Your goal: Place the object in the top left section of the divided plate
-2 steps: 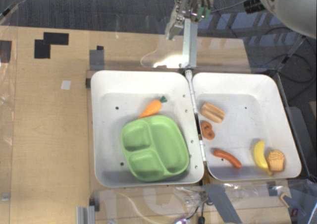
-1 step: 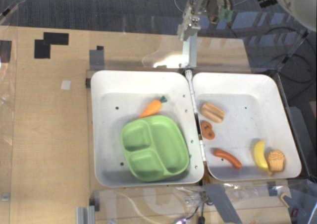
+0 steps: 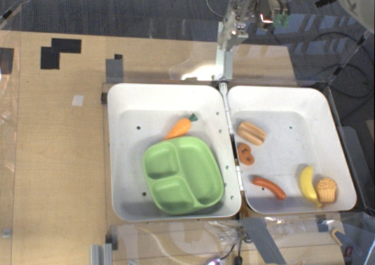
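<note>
A green divided plate [image 3: 183,175] lies in the left bin [image 3: 126,141], with its top left section [image 3: 160,161] bare. An orange carrot [image 3: 179,128] with a green top rests just beyond the plate's far rim, touching or nearly touching it. My gripper [image 3: 234,22] hangs high above the bench behind the two bins, near the divider's far end. It is open and nothing is between its fingers.
The right bin [image 3: 293,105] holds a hot dog bun [image 3: 251,133], a small brown-orange slice [image 3: 245,155], a red sausage [image 3: 269,187], a banana [image 3: 307,183] and a ridged yellow toy [image 3: 326,189]. A central rim [image 3: 229,141] separates the bins.
</note>
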Available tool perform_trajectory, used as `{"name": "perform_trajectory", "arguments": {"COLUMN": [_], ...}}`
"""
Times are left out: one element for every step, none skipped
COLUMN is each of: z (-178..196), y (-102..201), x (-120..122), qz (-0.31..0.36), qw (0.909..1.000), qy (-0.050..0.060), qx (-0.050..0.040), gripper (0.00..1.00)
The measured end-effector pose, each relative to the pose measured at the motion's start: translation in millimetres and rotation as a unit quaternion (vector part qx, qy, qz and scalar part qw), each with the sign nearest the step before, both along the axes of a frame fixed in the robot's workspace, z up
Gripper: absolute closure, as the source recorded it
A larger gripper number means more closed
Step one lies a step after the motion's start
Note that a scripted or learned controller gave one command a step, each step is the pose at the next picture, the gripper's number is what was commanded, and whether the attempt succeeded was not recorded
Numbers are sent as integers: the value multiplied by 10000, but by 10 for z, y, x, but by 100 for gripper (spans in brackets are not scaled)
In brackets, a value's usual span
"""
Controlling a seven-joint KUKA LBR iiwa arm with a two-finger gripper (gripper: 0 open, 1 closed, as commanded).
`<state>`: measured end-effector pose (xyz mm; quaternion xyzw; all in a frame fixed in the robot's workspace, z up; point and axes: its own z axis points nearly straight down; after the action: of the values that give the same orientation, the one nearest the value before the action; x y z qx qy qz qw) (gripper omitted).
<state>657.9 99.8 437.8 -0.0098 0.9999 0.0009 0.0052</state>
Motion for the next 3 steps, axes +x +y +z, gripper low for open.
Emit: {"name": "perform_trajectory", "arguments": {"z": [13,-199,15], "y": [54,-147,59], "x": [110,-105,111], "qz": [652,785,1240], "qw": [9979,9969,9923], "qy": [-14,-4,-17], "qx": [-3,-9,-8], "gripper": [100,100,100]}}
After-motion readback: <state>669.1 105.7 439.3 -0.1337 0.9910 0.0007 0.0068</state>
